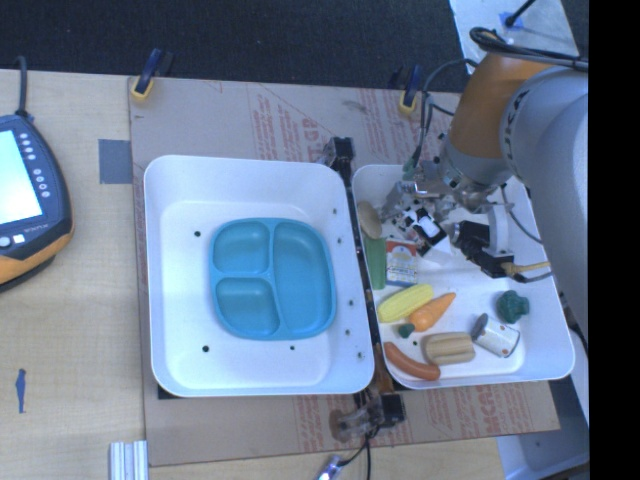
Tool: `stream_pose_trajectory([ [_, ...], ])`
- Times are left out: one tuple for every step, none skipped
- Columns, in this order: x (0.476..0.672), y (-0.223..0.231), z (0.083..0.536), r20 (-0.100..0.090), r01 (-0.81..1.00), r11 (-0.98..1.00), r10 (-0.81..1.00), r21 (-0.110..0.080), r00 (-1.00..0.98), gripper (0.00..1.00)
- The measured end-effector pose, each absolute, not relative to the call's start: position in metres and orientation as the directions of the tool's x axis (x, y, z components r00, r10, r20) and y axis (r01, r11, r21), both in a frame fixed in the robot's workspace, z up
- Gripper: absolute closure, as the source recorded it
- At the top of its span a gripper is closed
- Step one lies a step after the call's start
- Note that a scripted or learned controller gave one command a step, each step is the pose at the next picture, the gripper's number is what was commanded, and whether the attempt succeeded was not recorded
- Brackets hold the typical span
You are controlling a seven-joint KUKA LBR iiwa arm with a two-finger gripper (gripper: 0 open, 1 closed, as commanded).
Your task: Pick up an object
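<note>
The end effector hangs low in the right bin, just behind the corn; its grip state I cannot tell. Best descend squarely over one separate item, avoiding neighbours like the carrot.

Bright, even light overhead; white bins glare slightly, soft shadows, mild blur around the arm.

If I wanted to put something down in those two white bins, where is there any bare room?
The left bin has bare white floor all around the blue divided plate, widest along its left and near sides. The right bin is crowded: corn, carrot, sausage, bread roll and a green piece fill it, with the gripper at its far end.
</note>
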State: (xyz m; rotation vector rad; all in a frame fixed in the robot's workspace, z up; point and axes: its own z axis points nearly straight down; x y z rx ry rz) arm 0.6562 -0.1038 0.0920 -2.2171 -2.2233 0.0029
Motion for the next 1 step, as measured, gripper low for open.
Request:
stream_pose_trajectory([
  [0.6560,-0.0965,0.0918,0.001,1.000,0.003,1.000,-0.005,-0.003,0.00],
])
